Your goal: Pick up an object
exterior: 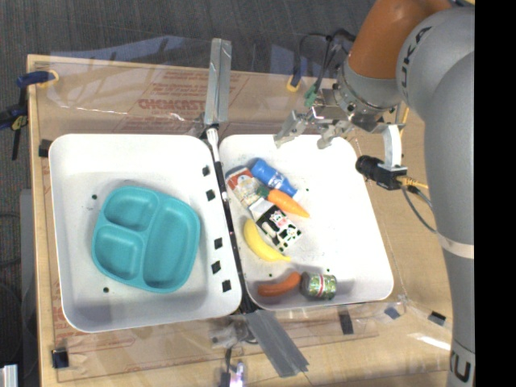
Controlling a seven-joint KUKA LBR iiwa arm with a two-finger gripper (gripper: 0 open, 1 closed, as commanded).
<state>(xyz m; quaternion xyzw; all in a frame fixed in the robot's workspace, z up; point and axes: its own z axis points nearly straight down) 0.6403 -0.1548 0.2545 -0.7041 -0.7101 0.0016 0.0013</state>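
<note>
My gripper (306, 136) hangs open over the far edge of the right bin (363, 216), its two fingers spread with nothing between them. Below it in that bin lie a blue bottle (268, 173), an orange carrot (289, 203), a black-and-white cow-patterned carton (278, 226), a yellow banana (263, 243), a red sausage (277, 285) and a small green can (320, 285). The objects cluster along the bin's left side and front.
The left bin (72, 176) holds a teal divided plate (146, 237). A grey divider bar (218, 79) runs up between the bins. The arm's grey body fills the right side, with cables near the wrist (379, 168).
</note>
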